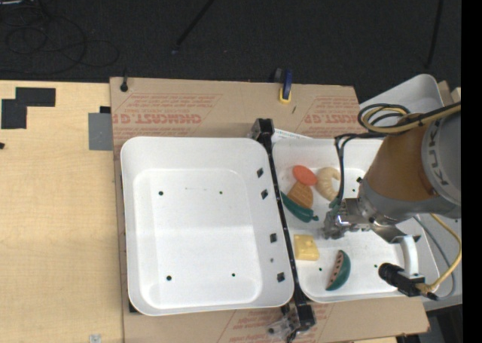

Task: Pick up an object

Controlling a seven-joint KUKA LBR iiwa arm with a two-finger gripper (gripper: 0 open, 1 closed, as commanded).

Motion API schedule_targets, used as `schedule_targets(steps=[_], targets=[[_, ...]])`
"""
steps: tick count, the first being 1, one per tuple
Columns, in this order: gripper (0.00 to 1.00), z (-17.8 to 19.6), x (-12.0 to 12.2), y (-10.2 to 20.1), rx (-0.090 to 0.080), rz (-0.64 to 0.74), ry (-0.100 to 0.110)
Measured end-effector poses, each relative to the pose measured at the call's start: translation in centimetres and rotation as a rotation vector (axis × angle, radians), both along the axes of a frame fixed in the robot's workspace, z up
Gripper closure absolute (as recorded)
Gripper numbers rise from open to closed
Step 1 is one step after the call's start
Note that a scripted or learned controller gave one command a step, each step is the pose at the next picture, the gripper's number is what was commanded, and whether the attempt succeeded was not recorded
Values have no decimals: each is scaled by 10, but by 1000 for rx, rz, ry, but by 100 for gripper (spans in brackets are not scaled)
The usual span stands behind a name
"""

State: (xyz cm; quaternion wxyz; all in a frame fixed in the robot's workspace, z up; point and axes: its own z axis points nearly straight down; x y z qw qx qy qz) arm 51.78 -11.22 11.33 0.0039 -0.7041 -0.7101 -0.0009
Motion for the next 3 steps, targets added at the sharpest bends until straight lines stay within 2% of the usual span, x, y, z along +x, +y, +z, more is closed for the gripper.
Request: schedule_targets(steps=[1, 2, 3], targets=[[100, 10, -1, -7, -5, -11, 1], [100, 78, 4, 59, -4, -1, -7], [100, 131, -44, 4, -9, -14, -5]])
